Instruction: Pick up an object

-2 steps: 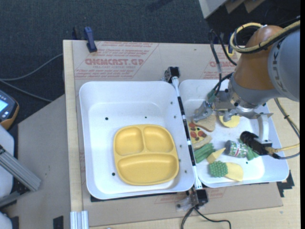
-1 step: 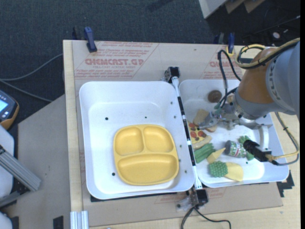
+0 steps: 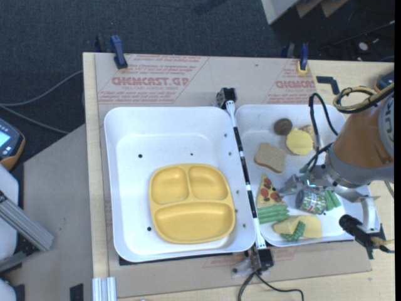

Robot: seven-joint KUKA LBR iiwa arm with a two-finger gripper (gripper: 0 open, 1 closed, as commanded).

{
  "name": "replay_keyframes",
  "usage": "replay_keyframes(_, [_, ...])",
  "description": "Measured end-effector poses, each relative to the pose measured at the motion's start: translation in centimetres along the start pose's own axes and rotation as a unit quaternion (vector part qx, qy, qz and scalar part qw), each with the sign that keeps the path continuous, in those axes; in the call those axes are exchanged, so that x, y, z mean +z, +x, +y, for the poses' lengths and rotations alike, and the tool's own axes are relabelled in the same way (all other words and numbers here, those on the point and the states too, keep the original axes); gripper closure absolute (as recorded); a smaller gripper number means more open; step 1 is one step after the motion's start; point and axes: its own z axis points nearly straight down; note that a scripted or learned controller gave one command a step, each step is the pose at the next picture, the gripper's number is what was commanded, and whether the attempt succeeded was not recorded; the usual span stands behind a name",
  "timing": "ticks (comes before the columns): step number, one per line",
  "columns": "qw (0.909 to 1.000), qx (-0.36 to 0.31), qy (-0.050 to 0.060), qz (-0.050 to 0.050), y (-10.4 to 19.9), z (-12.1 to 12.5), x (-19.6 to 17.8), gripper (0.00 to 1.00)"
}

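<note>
The right bin [image 3: 255,116] holds several toy foods: a brown round piece [image 3: 282,126], a yellow round piece [image 3: 299,142], a tan bread slice [image 3: 270,157], a pizza slice with red dots [image 3: 269,191], green beans [image 3: 273,214] and a yellow piece with a green strip [image 3: 301,228]. My gripper [image 3: 309,197] hangs low over the middle of this bin, just right of the pizza slice and above the beans. A green item [image 3: 331,199] shows at its right side. The gripper body hides what lies under it.
In the left bin [image 3: 119,127] lies a yellow divided plate [image 3: 191,203]. The grey arm with its orange band [image 3: 363,137] covers the right bin's right side, with black cables looping above it. Blue clamps [image 3: 117,50] sit at the bench's back edge.
</note>
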Motion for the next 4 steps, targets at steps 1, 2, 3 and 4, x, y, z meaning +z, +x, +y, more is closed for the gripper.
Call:
replay_keyframes(1, [1.0,-0.002,-0.003,-0.001,0.2,0.3,-1.0,1.0])
replay_keyframes(2, [0.9999,-0.009,-0.009,0.001,9.5,6.5,-10.6,1.0])
replay_keyframes(3, [1.0,-0.003,-0.002,0.0,8.8,6.0,-10.0,0.0])
replay_keyframes(4, [1.0,0.0,0.002,0.0,4.2,3.1,0.6,0.0])
